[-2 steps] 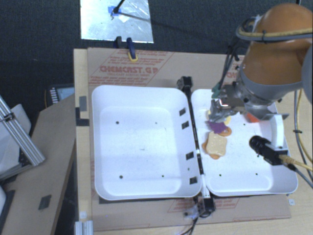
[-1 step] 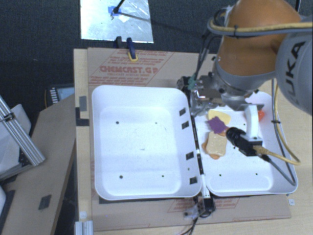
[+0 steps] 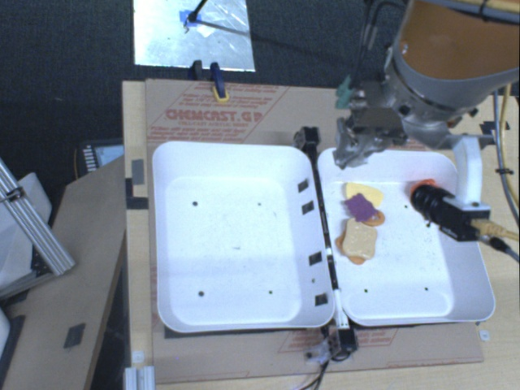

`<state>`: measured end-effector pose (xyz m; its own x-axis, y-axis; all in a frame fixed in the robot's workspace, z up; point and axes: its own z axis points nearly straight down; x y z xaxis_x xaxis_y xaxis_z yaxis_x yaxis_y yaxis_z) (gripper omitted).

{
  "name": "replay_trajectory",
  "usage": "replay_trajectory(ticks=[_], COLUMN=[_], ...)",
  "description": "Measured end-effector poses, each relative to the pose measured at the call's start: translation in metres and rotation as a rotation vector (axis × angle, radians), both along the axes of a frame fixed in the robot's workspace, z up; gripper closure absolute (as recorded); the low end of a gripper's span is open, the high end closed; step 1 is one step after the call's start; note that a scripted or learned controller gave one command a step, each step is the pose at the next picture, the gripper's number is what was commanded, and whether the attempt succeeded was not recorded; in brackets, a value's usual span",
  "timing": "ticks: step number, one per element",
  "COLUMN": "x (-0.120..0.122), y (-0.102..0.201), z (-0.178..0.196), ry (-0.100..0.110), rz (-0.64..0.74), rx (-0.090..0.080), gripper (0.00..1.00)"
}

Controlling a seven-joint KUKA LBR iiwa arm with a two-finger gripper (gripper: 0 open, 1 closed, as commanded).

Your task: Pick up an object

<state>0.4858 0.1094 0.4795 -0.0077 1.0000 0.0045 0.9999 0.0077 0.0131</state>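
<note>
The gripper (image 3: pixel 351 154) hangs over the far left corner of the right bin (image 3: pixel 422 299), and whether it is spread or closed cannot be told from here. Nearer the camera than the gripper, in that same bin, lie a yellow piece (image 3: pixel 364 193), a purple piece (image 3: pixel 361 208) overlapping it, and a tan bread slice (image 3: pixel 358 240) (all three touching in a short row). The left bin (image 3: pixel 236 165) sits alongside.

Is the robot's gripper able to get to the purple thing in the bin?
Probably yes. The gripper hangs over the right bin, just above the purple piece, which lies on top of the yellow piece with nothing covering it.
</note>
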Motion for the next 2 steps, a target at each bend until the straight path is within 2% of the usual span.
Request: replay_trajectory(ticks=[1,2], x=[0.0,0.005], y=[0.084,0.11], z=[-0.066,-0.109], ry=[0.016,0.014], rz=[0.004,-0.002], rx=[-0.004,-0.004], gripper=[1.0,1.0])
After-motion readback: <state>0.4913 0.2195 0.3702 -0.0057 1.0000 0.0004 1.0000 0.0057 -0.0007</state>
